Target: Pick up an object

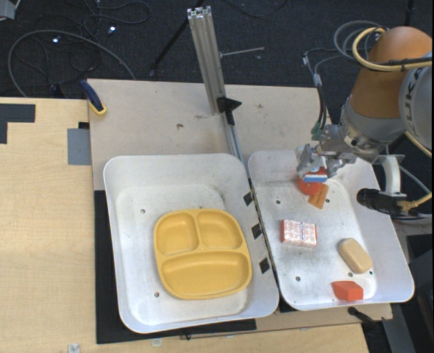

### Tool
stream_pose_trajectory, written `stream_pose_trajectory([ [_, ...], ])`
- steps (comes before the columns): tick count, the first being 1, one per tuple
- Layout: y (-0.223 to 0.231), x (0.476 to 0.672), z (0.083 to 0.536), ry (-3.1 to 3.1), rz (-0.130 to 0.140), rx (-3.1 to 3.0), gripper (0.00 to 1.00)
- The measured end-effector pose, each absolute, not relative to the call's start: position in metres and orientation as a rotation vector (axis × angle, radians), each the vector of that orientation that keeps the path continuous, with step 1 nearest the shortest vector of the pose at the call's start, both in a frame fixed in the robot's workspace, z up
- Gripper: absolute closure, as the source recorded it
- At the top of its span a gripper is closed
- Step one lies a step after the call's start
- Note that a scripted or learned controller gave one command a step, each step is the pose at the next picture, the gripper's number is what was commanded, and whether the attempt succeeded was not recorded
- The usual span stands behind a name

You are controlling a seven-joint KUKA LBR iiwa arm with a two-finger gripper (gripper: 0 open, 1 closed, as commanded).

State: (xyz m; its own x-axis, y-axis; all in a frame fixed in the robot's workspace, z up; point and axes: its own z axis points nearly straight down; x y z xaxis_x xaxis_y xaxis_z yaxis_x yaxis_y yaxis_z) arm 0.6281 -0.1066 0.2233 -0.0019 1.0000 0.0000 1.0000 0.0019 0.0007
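My two-finger gripper (316, 169) stood low over the upper part of the right-hand shallow white bin (393, 271), right of frame centre, directly above a small red-orange block with a white and blue face (314, 184). Whether my fingers were spread or closed on it could not be determined. Probable fault: the block lay tilted among overlapping orange pieces, so a closing grip could skid off an edge. It appeared small, rigid and glossy.

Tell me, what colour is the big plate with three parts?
Yellow. The plate lies in the left bin, seen in the camera view.
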Motion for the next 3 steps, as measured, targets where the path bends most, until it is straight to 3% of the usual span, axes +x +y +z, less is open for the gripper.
stream_pose_trajectory([
  [3,0.050,0.559,0.232,2.231,-0.004,2.220,1.00],
])
